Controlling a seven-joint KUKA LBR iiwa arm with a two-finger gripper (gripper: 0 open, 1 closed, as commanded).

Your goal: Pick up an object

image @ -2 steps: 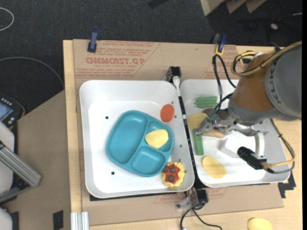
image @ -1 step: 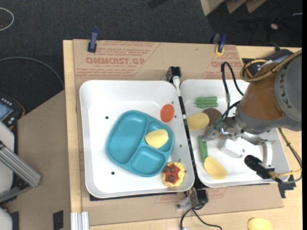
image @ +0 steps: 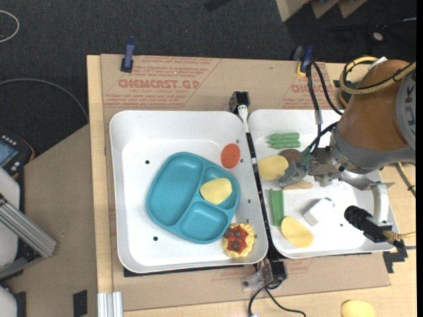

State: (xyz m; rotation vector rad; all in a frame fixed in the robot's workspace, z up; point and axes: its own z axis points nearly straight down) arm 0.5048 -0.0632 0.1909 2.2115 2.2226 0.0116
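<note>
My gripper (image: pixel 295 172) hangs low over the left half of the right bin (image: pixel 330 246). It sits right beside a pale yellow lump (image: pixel 271 168) and over a brown piece (image: pixel 289 156), which it partly hides. Nothing shows clearly between its tips. Farther back lies a green ridged piece (image: pixel 283 140). Toward the front are a green stick (image: pixel 276 206), a small grey-white block (image: pixel 318 211) and a yellow oval (image: pixel 296 232).
The left bin (image: pixel 125 177) bears a blue divided plate (image: pixel 188 197) with a yellow lump (image: pixel 216 190) on it. An orange-red piece (image: pixel 230 155) lies behind the plate, a red and yellow toy (image: pixel 238 239) in front. The bins' walls meet just left of the gripper.
</note>
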